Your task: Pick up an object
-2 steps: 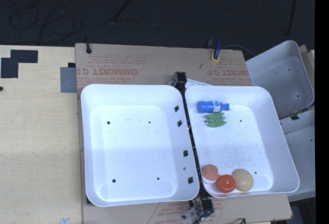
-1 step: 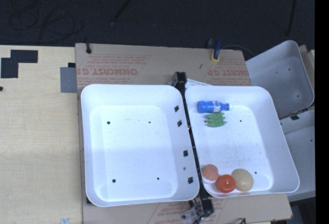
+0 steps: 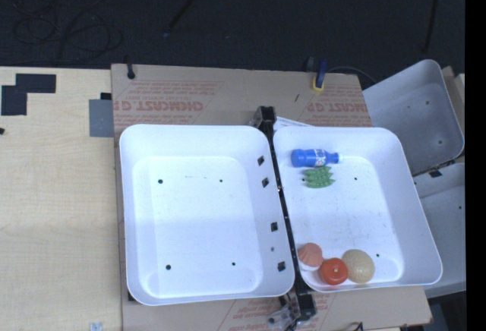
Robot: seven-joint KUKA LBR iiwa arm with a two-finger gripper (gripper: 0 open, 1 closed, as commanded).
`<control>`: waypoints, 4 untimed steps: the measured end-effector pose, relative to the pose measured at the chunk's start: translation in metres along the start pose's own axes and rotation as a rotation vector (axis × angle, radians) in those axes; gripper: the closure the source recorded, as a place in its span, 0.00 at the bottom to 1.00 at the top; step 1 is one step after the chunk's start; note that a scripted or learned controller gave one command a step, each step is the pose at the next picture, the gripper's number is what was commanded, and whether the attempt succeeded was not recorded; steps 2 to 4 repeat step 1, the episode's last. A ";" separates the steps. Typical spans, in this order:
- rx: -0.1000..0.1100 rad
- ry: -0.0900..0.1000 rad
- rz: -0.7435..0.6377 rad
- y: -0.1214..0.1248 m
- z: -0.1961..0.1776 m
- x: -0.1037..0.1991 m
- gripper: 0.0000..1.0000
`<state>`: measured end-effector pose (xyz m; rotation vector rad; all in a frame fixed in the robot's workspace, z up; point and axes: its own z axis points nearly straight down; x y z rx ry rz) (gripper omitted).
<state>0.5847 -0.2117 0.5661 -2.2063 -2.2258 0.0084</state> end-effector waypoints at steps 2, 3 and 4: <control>-0.002 0.002 0.013 -0.114 0.031 0.008 1.00; -0.002 0.002 0.013 -0.114 0.031 0.008 1.00; -0.002 0.002 0.013 -0.114 0.031 0.008 1.00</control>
